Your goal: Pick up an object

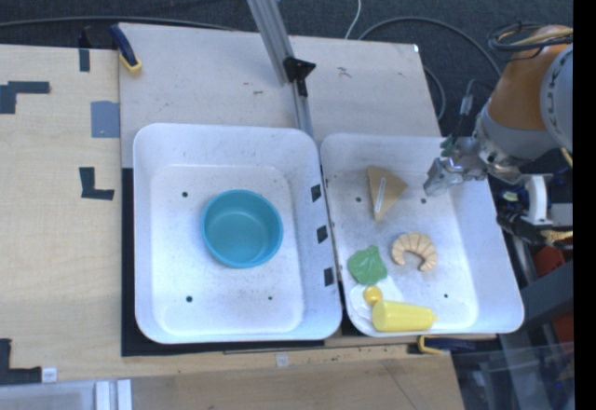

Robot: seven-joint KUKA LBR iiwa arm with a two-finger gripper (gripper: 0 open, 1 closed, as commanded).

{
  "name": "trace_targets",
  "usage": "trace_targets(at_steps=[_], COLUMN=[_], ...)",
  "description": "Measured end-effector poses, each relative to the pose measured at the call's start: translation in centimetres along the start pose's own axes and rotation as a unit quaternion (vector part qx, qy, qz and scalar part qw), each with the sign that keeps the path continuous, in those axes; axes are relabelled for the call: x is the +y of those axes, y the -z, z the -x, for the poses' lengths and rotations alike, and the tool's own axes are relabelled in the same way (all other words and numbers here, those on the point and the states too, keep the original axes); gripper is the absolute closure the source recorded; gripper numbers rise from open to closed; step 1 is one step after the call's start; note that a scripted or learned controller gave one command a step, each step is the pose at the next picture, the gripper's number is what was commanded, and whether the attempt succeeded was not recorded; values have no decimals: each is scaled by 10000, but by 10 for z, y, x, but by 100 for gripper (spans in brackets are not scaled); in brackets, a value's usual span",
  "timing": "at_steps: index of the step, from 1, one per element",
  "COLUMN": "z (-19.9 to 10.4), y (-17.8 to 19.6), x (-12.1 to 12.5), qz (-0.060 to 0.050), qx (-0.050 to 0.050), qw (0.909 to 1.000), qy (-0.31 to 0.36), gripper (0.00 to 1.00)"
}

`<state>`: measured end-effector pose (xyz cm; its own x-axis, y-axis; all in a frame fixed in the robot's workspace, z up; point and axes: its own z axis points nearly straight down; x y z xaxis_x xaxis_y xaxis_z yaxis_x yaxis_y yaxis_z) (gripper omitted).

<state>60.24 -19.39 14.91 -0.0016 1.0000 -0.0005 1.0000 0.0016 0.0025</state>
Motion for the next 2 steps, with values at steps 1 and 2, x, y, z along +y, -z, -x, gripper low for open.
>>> trace_targets(at_steps=[1,2], z=[-10,-11], y=[57,120], x=[-2,1], qz=[11,16], qx=[-2,-7], qw=[10000,10000], qy=[6,3], gripper=[100,100])
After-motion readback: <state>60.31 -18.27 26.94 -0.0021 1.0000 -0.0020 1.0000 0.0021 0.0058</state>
